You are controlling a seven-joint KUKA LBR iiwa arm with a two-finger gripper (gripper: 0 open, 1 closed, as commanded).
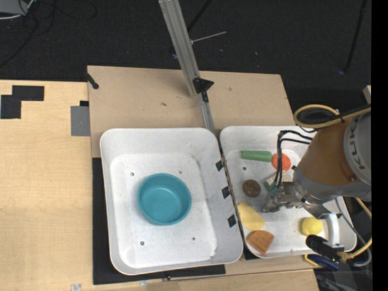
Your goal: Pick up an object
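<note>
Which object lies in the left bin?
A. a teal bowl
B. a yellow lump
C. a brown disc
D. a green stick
A: the teal bowl sits alone in the left bin, while the green stick, brown disc and yellow lump all lie in the right bin.

"KU" lettering on the arm (359, 156).

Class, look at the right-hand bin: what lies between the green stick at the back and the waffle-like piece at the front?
In the camera view, between the green stick and the waffle piece lie a brown disc and a pale yellow piece.
</note>
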